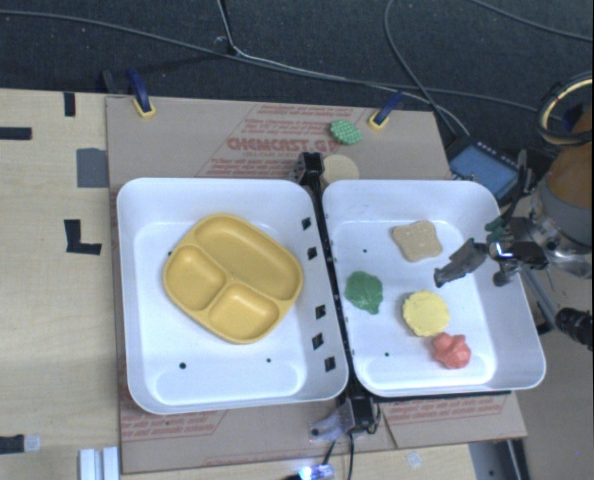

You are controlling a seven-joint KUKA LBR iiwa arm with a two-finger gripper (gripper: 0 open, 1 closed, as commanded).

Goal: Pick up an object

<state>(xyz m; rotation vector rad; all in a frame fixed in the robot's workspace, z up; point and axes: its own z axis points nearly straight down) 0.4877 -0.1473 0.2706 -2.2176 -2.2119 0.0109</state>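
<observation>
The right white bin (477, 200) holds a beige toast-shaped piece (415, 240), a green lumpy piece (363, 291), a yellow round piece (426, 313) and a red piece (452, 350). My gripper (480, 268) hangs over the bin's right side, to the right of the toast and above the yellow piece in the view. It is open, with one dark finger (459, 264) pointing left and nothing between the two. In the left white bin (147, 368) lies a yellow divided tray (234, 276).
A small green object (345, 131) and a pale round one (341, 166) lie on the cardboard behind the bins. Blue clamps (140, 96) (385, 113) hold the cardboard's far edge. Cables run across the dark floor at the back.
</observation>
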